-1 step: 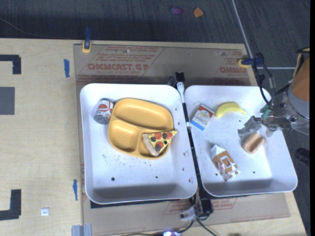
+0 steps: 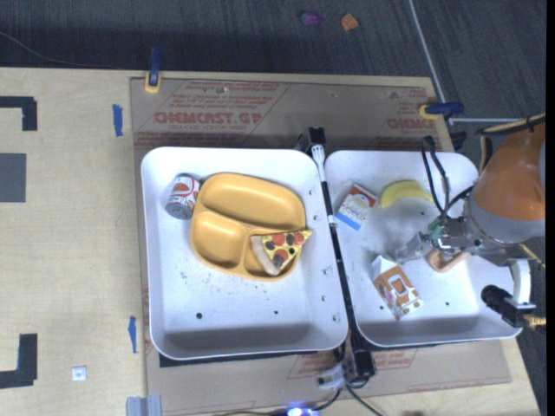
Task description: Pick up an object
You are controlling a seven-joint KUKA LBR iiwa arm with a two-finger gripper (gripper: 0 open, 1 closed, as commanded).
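Closest to the camera is the front rim of the two white bins, sitting side by side on a brown board [image 2: 286, 102] that lies on the wooden bench [image 2: 61, 258]. The left bin [image 2: 173, 319] is the roomier-looking one and holds the biggest item, a yellow split-compartment plate [image 2: 238, 215], tilted a bit toward the back left. A toy pizza slice [image 2: 277, 250] rests on the plate's right front corner, and a small red and white can [image 2: 180, 196] lies on its side touching the plate's left edge. The right bin [image 2: 451, 319] has the arm [image 2: 512, 189] reaching in from the right, grey with its orange band above the wrist. The gripper [image 2: 438, 250] is low over the middle of that bin, next to a small tan thing [image 2: 447, 260] that might be just beside the tip, but it's too blurry, so I honestly can't tell how wide it's open or whether it has hold of anything. Also in the right bin: a yellow banana [image 2: 403, 192] near the back, a small red and white carton [image 2: 354, 206] at the back left, and an orange and white packet [image 2: 397, 289] near the front, left of the gripper.
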